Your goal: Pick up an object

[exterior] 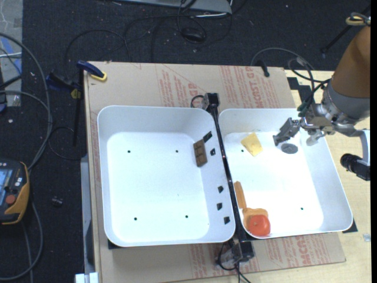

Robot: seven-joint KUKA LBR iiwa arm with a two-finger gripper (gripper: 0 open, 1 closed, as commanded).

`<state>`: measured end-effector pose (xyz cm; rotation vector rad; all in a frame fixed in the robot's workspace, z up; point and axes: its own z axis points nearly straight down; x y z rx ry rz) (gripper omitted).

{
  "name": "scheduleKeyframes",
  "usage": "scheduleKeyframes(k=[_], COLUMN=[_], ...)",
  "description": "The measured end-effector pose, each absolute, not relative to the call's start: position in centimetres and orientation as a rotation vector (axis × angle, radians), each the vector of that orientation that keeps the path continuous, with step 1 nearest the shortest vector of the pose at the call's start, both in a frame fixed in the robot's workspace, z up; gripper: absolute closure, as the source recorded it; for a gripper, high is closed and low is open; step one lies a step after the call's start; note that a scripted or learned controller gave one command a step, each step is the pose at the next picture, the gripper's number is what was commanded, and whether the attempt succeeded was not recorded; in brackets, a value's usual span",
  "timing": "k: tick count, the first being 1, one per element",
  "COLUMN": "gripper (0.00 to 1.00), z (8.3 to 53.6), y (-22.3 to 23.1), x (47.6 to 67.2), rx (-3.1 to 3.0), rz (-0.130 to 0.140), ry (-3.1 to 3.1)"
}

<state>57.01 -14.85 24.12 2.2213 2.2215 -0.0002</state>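
Cardboard sheet (pixel 177 81) print: red lettering ran behind and in front of the white bins (pixel 159 119), too blurred and cut off to be read.
Other text: none was legible.

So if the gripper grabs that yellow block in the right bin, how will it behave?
The yellow block looks wedge-shaped with flat faces, so it probably won't roll. It appears small, likely light, perhaps spongy. It lies free of the bin wall, so a nudge might just slide it.
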Motion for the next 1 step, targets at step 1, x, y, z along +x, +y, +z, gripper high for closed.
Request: scheduleKeyframes(k=[1], gripper=[0.0], z=[24.6], y=[-17.59], x=[64.38], rx=[2.219], rz=[0.002], ry=[2.22])
